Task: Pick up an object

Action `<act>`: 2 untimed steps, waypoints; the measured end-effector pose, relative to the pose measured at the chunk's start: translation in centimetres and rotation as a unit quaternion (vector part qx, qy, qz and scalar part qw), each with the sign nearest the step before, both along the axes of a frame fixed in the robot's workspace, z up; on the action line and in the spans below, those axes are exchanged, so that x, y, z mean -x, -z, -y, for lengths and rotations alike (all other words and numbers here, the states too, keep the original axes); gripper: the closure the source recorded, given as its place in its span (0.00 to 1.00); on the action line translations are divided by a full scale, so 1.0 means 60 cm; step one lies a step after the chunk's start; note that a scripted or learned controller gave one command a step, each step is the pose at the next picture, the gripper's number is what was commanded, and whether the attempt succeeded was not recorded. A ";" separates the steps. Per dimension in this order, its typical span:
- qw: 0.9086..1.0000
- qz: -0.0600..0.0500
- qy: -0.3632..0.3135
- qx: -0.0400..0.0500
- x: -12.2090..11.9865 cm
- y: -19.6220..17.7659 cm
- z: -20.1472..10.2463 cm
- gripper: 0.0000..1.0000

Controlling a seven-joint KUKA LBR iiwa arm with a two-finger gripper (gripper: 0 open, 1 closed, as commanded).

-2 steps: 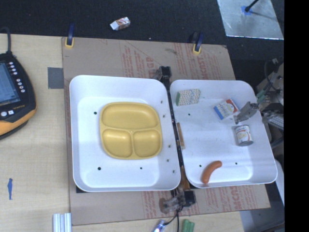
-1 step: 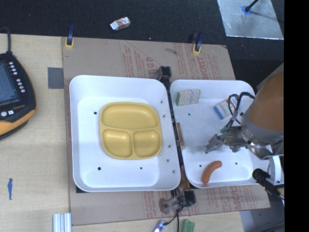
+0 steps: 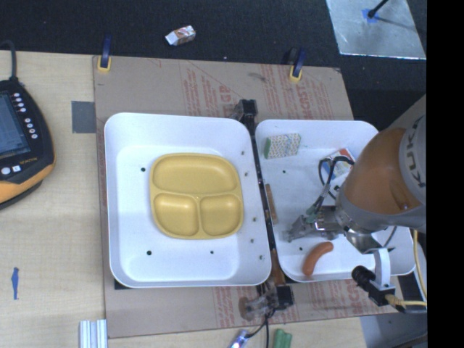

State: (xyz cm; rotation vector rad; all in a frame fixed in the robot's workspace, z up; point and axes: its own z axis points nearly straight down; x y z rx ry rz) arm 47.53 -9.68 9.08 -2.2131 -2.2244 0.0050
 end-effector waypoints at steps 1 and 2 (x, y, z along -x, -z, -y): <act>1.000 0.002 0.000 0.001 -0.001 -0.001 0.036 0.00; 1.000 0.002 0.001 0.001 -0.016 -0.098 0.151 0.00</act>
